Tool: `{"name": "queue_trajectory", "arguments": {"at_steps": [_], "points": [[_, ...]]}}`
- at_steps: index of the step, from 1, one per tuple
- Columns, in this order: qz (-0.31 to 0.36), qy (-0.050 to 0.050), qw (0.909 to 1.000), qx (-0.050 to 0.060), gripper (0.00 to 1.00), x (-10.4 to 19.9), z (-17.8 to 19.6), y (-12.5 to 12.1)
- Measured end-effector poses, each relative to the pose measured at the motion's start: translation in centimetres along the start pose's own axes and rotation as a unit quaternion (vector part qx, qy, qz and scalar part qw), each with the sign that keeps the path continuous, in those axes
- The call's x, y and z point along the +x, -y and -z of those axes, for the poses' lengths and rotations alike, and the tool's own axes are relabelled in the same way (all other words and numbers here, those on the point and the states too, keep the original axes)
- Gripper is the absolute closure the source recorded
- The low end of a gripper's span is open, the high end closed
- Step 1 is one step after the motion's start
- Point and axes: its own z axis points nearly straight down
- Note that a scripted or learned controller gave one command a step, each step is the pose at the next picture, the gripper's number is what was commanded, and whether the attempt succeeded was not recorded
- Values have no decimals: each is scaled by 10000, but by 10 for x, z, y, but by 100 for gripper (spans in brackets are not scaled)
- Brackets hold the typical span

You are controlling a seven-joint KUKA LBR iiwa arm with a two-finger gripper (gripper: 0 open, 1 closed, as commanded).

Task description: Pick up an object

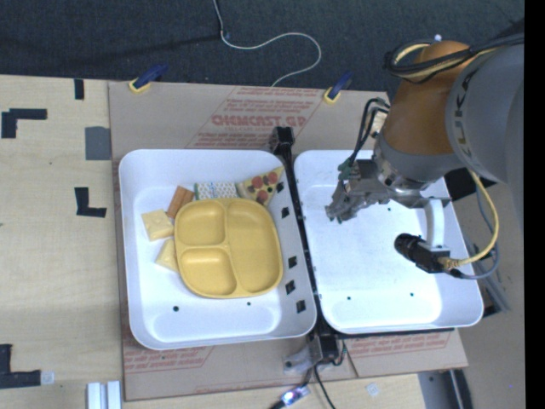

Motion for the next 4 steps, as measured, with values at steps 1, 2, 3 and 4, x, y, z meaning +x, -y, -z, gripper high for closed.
{"name": "queue_trajectory", "arguments": {"at_steps": [1,2,3,4], "points": [[-34,15,10000,8,100,-5,-2,2],[-33,16,10000,9,100,10,-5,4],[-42,24,10000,9,100,5,-15,-5],[-34,11,10000,3,100,12,-8,-3]]}}
